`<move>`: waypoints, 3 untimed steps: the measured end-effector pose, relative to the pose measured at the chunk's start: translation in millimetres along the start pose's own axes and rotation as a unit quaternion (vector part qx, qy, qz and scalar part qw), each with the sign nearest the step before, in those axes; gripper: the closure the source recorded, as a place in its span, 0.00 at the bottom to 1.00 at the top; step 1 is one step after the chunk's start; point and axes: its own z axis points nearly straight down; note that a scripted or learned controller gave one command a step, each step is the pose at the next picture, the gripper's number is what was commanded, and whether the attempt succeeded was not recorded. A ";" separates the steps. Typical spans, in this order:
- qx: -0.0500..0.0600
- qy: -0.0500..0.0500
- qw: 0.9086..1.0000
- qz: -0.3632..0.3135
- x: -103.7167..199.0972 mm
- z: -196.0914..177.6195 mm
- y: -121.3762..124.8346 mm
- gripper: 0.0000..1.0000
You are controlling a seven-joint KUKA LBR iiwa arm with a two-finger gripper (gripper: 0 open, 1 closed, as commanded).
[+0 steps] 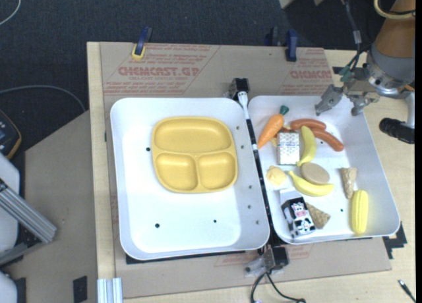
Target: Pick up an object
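The hand [344,103] hung open and empty above the far edge of the right bin [384,190], its two fingers spread, probably poised to drop onto something below. The toy food lay crowded in that bin: a carrot [270,130], sausages [319,131], a banana [310,183] and a corn cob [359,211]. The left bin [132,163] kept only a yellow divided plate [194,153], likely as a drop spot

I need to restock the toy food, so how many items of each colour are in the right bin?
Yellow: 3 (banana, corn, banana piece)
Orange/red: 3 (carrot, two sausages)
Beige/tan: 4
Silver packet: 1
Black-and-white carton: 1
Total: 12
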 end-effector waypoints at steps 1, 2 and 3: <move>-0.008 -0.002 1.000 -0.002 0.4 -10.0 3.4 0.00; -0.005 -0.001 1.000 -0.003 -1.3 38.3 12.7 0.00; -0.010 -0.001 1.000 -0.002 -0.5 86.6 15.7 0.00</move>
